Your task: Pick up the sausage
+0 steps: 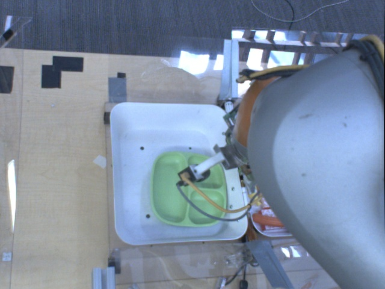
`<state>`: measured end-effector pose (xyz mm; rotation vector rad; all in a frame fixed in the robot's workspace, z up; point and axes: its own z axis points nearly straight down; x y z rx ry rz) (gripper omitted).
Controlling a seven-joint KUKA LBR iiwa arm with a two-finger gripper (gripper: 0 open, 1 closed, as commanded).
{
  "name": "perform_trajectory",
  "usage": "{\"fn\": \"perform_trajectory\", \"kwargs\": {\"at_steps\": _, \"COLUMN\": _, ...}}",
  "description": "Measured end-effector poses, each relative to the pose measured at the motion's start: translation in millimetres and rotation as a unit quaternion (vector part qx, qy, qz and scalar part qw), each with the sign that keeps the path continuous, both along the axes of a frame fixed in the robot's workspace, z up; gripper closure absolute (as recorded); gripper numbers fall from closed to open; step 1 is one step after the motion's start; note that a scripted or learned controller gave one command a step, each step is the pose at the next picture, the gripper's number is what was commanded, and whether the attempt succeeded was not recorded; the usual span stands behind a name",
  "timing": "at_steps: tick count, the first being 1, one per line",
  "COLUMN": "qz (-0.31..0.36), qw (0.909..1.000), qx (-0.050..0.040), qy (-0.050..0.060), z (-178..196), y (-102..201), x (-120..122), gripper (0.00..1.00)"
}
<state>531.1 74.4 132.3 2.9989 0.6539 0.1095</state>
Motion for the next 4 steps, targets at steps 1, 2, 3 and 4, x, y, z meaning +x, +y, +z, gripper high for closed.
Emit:
{"fn": "perform_trajectory", "kwargs": {"at_steps": 1, "qz": 0.036, "qw": 0.9982, "qx": 0.0257, "qy": 0.041, "z": 96, "y": -15, "x": 10, "gripper": 0.0}}
{"fn": "perform_trajectory", "kwargs": {"at_steps": 2, "qz": 0.086, "qw": 0.995, "qx": 0.0238, "qy": 0.045, "z": 64, "y": 34, "x": -45, "gripper": 0.0}}
{"fn": "perform_trajectory", "kwargs": {"at_steps": 3, "qz": 0.198, "qw": 0.9794, "qx": 0.0236, "qy": 0.033, "z": -37, "y": 47, "x": -37, "gripper": 0.0}}
{"fn": "perform_trajectory", "kwargs": {"at_steps": 4, "qz": 0.034, "qw": 0.9986, "qx": 0.0279, "qy": 0.029, "z": -37, "y": 52, "x": -36, "gripper": 0.0}}
